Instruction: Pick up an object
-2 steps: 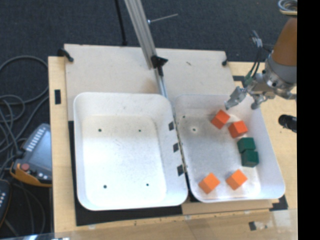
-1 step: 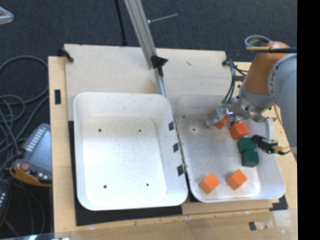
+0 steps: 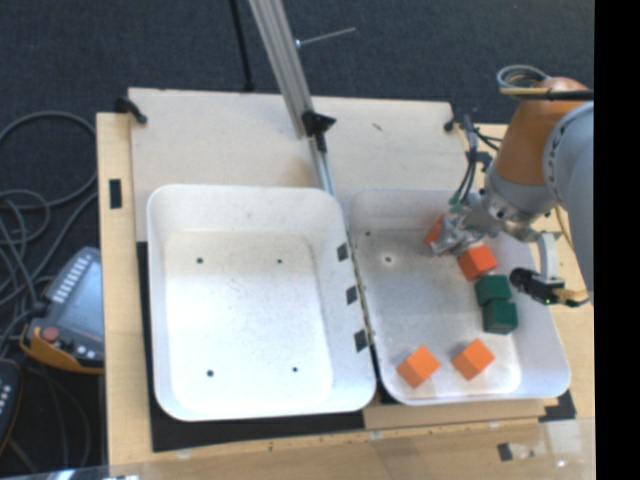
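Where the slanted overhead view takes in both bins, listed from largest to smallest:

Bench (image 3: pixel 230 128): pale wood, bearing two shallow white bins side by side; dark carpet around, cables at left.

Left bin (image 3: pixel 170 218): white, speckled floor with four small dark dots; touching the right bin along a shared edge with dark clips.

Right bin (image 3: pixel 395 213): white, holding all the blocks; arm reaching into its upper right part.

Arm (image 3: pixel 560 158): grey with orange band, entering from the right, wrist angled down over the right bin's upper right area.

Aluminium post (image 3: pixel 280 43): slanting from top centre down to the gap between the bins, black clamp partway along.

Pendant (image 3: pixel 65 313): grey and orange handset lying off the bench at left.

End effector (image 3: pixel 452 236): low in the right bin, just beside the orange blocks at the upper right; whether clenched or released, cannot tell; nothing plainly seen between its parts.

Green blocks (image 3: pixel 495 303): two, touching, one above the other, near the right bin's right wall.

Orange block by wrist (image 3: pixel 477 261): just below the end effector, just above the green pair.

Small orange piece (image 3: pixel 433 232): at the end effector's left side, partly hidden; contact unclear.

Orange block, front left (image 3: pixel 418 366): near the right bin's front edge.

Orange block, front right (image 3: pixel 473 358): just beside the former, apart from it.
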Tool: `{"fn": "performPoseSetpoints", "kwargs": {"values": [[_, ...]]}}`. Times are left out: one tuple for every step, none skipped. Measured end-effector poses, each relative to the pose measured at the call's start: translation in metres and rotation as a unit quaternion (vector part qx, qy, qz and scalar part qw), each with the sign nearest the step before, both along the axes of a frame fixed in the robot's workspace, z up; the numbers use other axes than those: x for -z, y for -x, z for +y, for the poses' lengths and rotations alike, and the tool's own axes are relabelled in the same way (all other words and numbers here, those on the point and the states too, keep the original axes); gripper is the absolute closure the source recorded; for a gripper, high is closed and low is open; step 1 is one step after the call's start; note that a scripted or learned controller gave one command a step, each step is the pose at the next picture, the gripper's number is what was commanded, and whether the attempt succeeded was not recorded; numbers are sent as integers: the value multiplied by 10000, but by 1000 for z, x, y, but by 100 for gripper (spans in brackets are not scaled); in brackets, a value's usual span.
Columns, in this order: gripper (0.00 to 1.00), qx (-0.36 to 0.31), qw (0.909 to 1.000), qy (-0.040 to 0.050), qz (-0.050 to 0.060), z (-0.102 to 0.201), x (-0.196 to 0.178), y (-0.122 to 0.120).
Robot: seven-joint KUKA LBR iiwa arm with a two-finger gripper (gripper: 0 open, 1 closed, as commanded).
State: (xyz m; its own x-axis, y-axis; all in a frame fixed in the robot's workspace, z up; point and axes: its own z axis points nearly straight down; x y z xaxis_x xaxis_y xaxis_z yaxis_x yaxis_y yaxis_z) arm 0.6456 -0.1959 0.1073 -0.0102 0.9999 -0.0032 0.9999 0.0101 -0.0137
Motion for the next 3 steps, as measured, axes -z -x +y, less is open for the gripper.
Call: {"fn": "performPoseSetpoints", "kwargs": {"values": [[100, 28, 9999, -6, -107, 18, -67, 12], [0, 36, 10000, -13, -80, 17, -62, 12], [0, 49, 10000, -3, -85, -10, -14, -22]]}}
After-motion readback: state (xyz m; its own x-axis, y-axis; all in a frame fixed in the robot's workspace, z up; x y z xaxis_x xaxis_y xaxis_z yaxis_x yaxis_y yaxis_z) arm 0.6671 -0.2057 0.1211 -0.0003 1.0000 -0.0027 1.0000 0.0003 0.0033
